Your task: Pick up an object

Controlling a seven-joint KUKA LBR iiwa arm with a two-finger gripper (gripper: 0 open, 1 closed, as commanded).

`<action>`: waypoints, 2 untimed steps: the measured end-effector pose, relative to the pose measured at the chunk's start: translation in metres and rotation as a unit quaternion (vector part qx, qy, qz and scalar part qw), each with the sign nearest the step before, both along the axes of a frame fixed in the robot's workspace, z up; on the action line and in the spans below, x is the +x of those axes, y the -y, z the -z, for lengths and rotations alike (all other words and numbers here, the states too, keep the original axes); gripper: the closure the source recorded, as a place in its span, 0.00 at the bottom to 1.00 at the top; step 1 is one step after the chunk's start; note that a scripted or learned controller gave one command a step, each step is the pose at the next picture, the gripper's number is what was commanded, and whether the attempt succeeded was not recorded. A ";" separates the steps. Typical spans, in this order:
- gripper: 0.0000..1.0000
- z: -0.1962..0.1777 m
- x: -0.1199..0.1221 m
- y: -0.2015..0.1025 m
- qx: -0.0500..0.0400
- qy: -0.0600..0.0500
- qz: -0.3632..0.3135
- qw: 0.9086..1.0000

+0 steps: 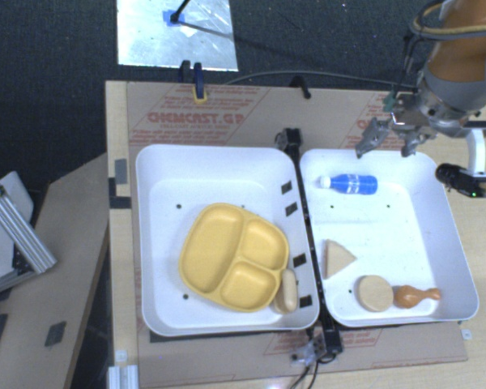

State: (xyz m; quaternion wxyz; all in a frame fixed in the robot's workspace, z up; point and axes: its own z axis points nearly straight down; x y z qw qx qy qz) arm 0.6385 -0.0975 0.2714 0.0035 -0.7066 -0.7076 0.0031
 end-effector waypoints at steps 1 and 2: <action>0.00 -0.007 0.002 0.000 -0.001 0.006 -0.001 1.000; 0.00 0.050 -0.008 0.001 0.000 0.003 0.000 1.000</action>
